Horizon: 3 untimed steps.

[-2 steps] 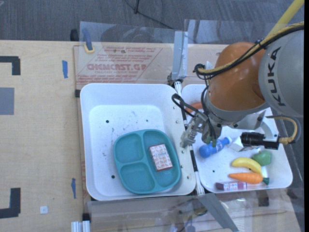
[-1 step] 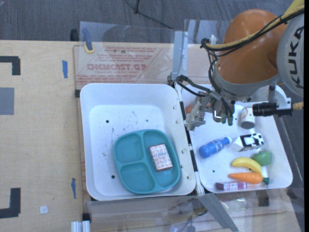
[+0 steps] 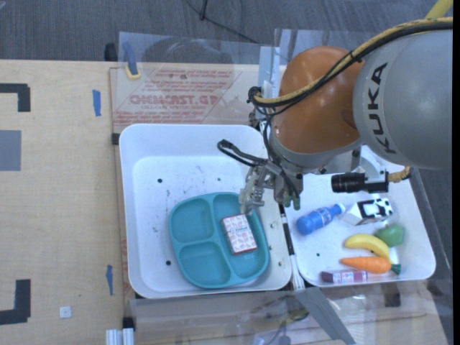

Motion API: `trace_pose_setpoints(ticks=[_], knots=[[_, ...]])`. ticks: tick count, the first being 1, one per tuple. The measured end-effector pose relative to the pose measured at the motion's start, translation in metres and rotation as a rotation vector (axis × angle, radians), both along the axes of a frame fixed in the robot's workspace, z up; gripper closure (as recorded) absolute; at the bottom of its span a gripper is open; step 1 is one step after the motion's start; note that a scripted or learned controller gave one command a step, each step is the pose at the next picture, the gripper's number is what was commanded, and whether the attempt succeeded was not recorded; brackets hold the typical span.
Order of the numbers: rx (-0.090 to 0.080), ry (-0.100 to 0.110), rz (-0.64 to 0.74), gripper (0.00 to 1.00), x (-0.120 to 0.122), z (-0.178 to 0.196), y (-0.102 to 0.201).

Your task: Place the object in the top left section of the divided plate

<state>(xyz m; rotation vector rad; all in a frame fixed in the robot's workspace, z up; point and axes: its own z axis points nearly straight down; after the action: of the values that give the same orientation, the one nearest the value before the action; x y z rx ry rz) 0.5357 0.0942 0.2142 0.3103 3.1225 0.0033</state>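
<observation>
Nearest the camera, at the bottom of the view, the right bin (image 3: pixel 424 264) holds a small row of items along its lower edge: a purple tube-like item (image 3: pixel 343 277), an orange toy carrot (image 3: pixel 366 264), a yellow toy banana (image 3: pixel 367 244) just above it, and a green item (image 3: pixel 390 233) beside the banana. A blue bottle (image 3: pixel 317 218) lies tilted near the bin's left wall, and a black-and-white item (image 3: pixel 375 208) sits further up.

In the left bin (image 3: pixel 144 192), the teal divided plate (image 3: pixel 194 243) rests towards the lower right corner. A small rectangular packet (image 3: pixel 240 234) with a pink-and-white pattern lies flat in the plate's long right-hand section, touching its floor.

Just above the packet's upper end, the gripper (image 3: pixel 251 198) hangs over the plate's upper right rim. Whether it is released or clenched cannot be told; nothing shows between its tips. Above it rise the orange band (image 3: pixel 316 99) and the grey arm (image 3: pixel 410 99). The wooden counter (image 3: pixel 50 207) spreads out to the left.
</observation>
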Motion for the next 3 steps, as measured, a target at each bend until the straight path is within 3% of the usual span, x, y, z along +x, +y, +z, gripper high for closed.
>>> trace_pose_setpoints(ticks=[1, 2, 3], knots=[[-0.001, -0.001, 0.132, 1.0, -0.016, 0.024, -0.043], [0.0, 0.0, 0.102, 1.0, -0.029, -0.029, -0.013], [-0.001, 0.002, 0.204, 1.0, -0.056, -0.034, 0.061]])
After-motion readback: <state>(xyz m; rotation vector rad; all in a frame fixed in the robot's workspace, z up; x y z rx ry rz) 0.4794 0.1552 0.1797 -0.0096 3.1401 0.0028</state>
